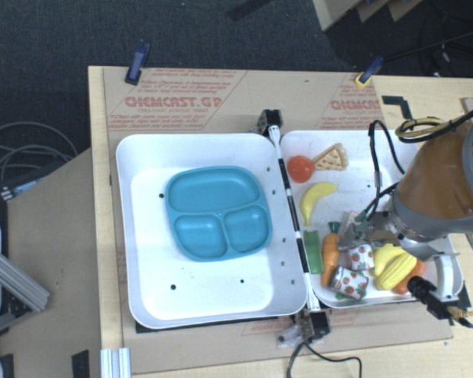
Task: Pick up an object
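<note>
Camera view looks down on two shallow white plastic bins side by side on a bench covered with brown printed cardboard (181,101). Lying flat near the middle of the left bin (138,211) is a teal plastic divided plate (217,213) with three compartments. The right bin (288,144) holds the loose objects: a small red ball (300,168) just beside a tan pizza-slice toy (331,158) near the far wall, a yellow toy banana (315,198) below them, an orange toy carrot (330,257) standing roughly along the bin's left wall, a small white box printed with red and green (349,282) at the near edge, and a yellow ridged toy (392,264) to its right. The grey arm (445,187) with its orange band comes in from the right and covers much of that bin. Its gripper (353,231) sits low among the objects, just above the carrot and the printed box; whether its fingers are apart or closed cannot be told, and no object is visibly clamped between them.
</note>
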Available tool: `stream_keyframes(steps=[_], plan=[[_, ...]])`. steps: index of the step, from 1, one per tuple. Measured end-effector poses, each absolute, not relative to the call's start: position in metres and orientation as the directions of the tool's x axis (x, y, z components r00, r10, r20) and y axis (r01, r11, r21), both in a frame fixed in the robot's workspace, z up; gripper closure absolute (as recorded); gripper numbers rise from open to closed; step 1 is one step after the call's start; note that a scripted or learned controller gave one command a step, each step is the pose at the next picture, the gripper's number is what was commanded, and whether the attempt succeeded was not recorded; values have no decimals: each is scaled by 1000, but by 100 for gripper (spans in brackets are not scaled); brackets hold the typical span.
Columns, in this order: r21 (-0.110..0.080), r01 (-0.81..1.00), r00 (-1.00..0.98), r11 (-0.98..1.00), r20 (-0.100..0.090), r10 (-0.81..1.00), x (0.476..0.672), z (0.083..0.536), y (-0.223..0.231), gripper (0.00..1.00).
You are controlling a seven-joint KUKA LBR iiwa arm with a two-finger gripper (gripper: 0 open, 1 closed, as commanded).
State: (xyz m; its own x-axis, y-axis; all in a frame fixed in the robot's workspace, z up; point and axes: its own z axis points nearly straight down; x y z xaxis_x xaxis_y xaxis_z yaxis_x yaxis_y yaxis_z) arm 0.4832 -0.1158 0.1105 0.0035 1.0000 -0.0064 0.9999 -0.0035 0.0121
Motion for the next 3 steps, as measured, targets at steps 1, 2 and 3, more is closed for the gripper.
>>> stream_keyframes(steps=[1,2,3], plan=[[26,1000,1,-1,-9,1000,552,98,-131,100],[1,1000,1,-1,-1,1000,486,221,-159,100],[1,1000,-2,2,0,1000,576,234,-103,100]])
